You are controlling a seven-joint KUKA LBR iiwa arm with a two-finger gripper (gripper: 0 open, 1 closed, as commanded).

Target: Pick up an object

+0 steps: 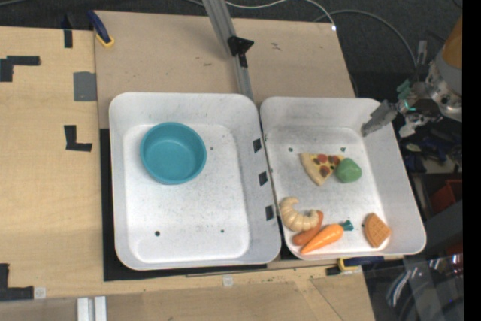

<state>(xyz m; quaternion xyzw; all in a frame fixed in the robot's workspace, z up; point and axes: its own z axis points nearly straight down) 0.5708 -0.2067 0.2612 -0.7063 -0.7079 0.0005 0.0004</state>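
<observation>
While the grey two-finger gripper (378, 119) hangs at the right bin's (391, 169) upper-right rim, state untellable, toy plastic foods cluster lower right, presumably awaiting picking.

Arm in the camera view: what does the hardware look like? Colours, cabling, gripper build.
Little of the arm shows at the right edge: an orange band at the top, a pale grey section under it, then a darker wrist with small teal-green parts and dark cabling bunched below. The gripper is a slim grey metal piece tapering to a point. Finer markings are too small to read.
</observation>
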